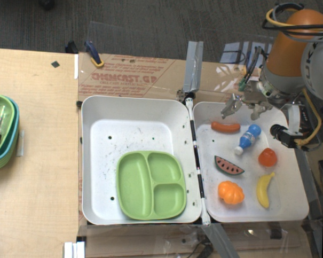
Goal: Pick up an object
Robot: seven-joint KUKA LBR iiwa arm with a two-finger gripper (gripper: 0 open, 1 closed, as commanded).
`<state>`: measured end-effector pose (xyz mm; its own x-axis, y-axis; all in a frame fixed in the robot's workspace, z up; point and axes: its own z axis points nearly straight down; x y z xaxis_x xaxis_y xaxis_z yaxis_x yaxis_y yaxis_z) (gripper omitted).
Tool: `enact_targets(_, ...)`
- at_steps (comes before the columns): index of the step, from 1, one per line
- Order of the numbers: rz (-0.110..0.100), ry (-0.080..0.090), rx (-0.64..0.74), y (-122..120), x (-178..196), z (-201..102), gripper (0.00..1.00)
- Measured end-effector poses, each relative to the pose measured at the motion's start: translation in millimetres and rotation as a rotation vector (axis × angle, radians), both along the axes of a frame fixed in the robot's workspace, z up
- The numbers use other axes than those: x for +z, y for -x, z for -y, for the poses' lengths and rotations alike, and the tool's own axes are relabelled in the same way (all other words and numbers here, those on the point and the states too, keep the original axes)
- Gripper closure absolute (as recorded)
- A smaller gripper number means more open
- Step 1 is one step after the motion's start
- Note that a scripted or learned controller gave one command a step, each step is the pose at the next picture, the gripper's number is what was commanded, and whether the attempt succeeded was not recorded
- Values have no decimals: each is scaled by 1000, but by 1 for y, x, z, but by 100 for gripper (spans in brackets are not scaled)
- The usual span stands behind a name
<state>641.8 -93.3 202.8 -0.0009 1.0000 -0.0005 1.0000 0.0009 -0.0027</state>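
Hanging spread open over the right bin [294,204], the gripper [243,107] holds nothing — the hot dog [225,127] lies just below. It may roll away — it looks round and smooth.

The pale wood desk [30,200] carries two shallow white bins side by side, the left bin [91,149] and right bin [291,206], a printed cardboard sheet [126,73] behind them, and stacked green containers [3,132] at its left edge

red print on the cardboard sheet [133,76] seemingly reads "chemcast gp".
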Motion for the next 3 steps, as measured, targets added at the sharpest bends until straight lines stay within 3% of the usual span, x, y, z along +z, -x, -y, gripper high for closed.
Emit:
enact_targets(1,-1,1,1,0,8,1,100)
enact_targets(2,-2,1,-119,-11,-13,-67,100)
enact_targets(3,0,1,-162,-17,-13,-162,100)
